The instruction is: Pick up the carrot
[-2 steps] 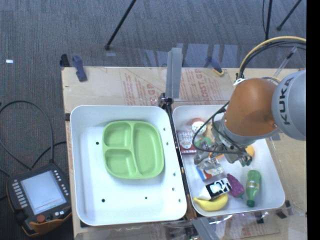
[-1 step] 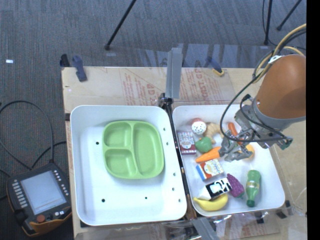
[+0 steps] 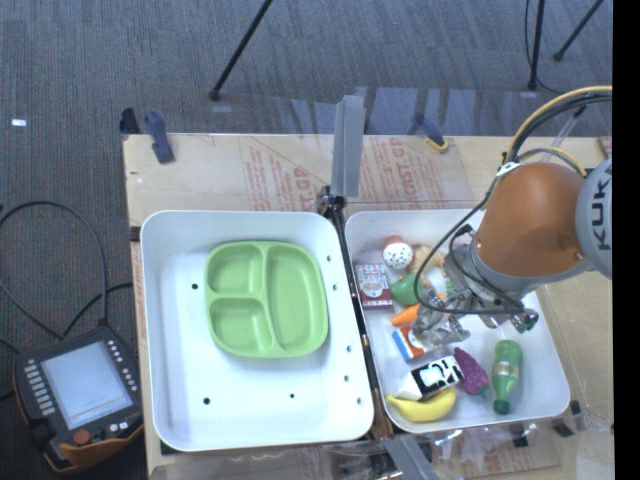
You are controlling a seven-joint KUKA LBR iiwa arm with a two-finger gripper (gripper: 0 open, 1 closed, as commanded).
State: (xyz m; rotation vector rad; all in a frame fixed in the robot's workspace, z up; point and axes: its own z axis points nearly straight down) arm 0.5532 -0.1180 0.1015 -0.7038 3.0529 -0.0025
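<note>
Two white bins [image 3: 165,268], one green divided plate [image 3: 267,298], one carrot [image 3: 405,316], one banana [image 3: 422,406], one green bottle [image 3: 505,373], one purple eggplant [image 3: 470,370], one dotted white ball [image 3: 398,255] were counted.

The carrot [image 3: 405,316] is a small orange piece lying flat on the floor of the right bin, tilted with its far end pointing up and right. Part of it is hidden under the arm's wrist, so its full length can't be made out.
</note>
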